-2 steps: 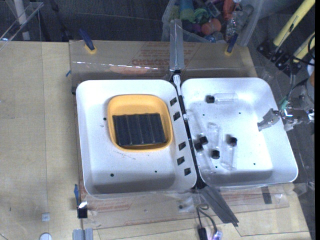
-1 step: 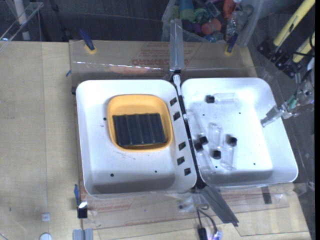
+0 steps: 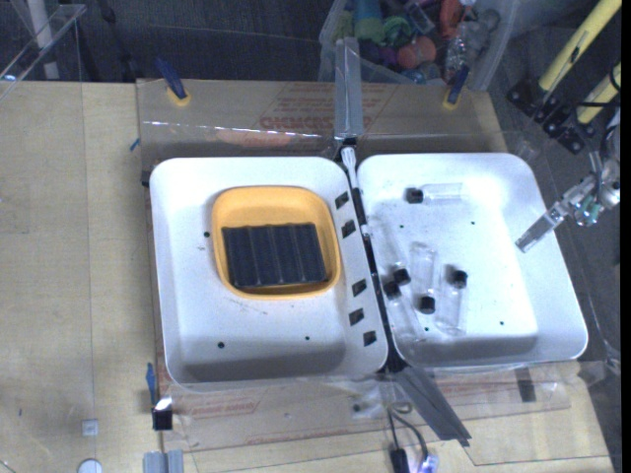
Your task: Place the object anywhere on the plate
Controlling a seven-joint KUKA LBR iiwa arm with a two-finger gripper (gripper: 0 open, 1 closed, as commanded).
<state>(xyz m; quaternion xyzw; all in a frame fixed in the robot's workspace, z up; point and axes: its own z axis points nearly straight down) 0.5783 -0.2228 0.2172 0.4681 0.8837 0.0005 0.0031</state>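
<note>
Camera view: looks down at a slant on two white bins side by side on a tan bench (image 3: 69,264).
Left bin (image 3: 182,264): holds a yellow plate (image 3: 222,215), set a little toward the far side of the bin's middle.
Block (image 3: 275,254): dark, ridged and rectangular. It lies flat on the plate and covers most of the plate's floor, with yellow rim showing all round it.
Right bin (image 3: 513,294): holds several clear vials with black caps.
Far vial (image 3: 434,194): lies on its side near the far wall, apart from the others.
Near vials (image 3: 424,284): a loose cluster toward the bin's left, close to the divider. Their clear bodies are hard to tell apart.
Divider (image 3: 357,254): the two bins' rims meet here, with dark tabs along the join.
Claw (image 3: 532,233): a grey tip slants in from the right, over the right rim of the right bin, well apart from the plate and from the vials.
Claw state: cannot tell whether it is spread or pressed together; nothing is seen pinched in it.
Far side: a clear box (image 3: 414,18) of colourful items stands beyond the bins.
</note>
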